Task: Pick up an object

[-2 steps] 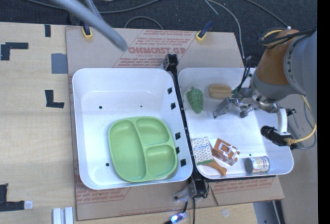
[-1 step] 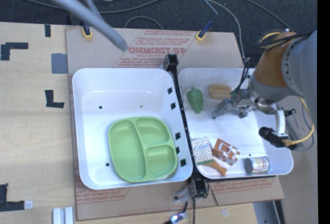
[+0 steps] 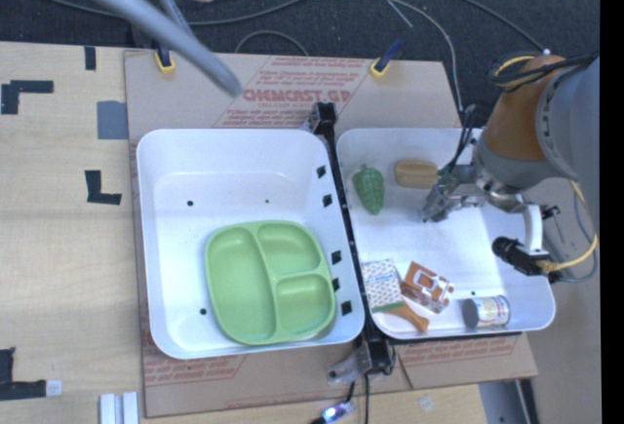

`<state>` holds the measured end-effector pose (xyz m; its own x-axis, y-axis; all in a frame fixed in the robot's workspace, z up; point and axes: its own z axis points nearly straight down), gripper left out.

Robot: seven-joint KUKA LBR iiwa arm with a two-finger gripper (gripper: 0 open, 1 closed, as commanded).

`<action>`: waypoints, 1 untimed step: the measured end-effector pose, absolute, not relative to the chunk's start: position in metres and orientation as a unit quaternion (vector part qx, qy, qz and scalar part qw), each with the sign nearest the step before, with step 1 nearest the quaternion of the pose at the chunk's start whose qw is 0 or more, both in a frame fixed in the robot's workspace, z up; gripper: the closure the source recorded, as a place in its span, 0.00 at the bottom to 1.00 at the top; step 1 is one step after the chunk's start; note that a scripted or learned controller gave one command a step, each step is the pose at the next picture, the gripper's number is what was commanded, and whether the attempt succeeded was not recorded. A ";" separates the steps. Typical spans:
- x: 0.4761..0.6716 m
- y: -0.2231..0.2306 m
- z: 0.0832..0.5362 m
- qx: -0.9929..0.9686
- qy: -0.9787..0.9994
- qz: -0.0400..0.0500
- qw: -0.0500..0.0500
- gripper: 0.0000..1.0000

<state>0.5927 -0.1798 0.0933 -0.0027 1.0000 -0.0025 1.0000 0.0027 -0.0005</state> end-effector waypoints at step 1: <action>0.592 -0.180 0.134 0.706 0.708 0.000 0.000 1.00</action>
<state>0.5922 -0.1797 0.1338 -0.0018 1.0000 0.0007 1.0000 0.0018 0.0003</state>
